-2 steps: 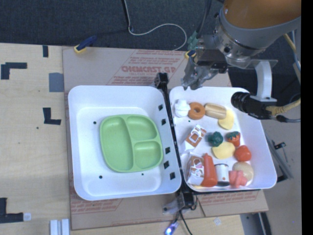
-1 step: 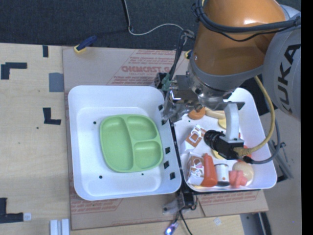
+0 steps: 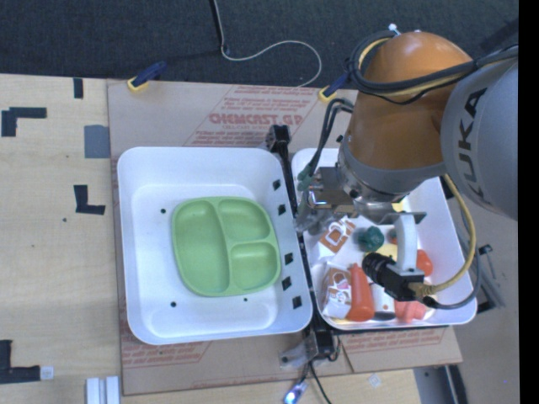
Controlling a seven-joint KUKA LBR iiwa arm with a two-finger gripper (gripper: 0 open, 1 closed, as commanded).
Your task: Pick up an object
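Arm (image 3: 404, 133) is nearest the lens: orange band and grey wrist, high over the scene, to the right of the green plate (image 3: 225, 247). Pincer (image 3: 313, 211) sits low under the wrist, just right of the plate, past the wall where the two bins meet. The wrist covers most of it, so wide or narrow cannot be told, nor whether it holds anything. The plate has three compartments and lies flat in the middle of the left bin (image 3: 135, 175). Candidate objects all lie right of the plate, in the right bin (image 3: 459, 305). A small brown-and-white packet (image 3: 335, 236) is level with the plate's middle and just beside the pincer. A dark teal lump (image 3: 368, 237) is further right of the plate, and a white tube (image 3: 407, 241) further still, with an orange-red piece (image 3: 424, 263) against its far side. Level with the plate's lower edge are a larger packet (image 3: 338, 291), a red-orange stick (image 3: 360, 297) touching it, and a pink piece (image 3: 410, 311) beyond. Both bins rest on a cardboard sheet (image 3: 210, 116) on the tabletop (image 3: 42, 225).
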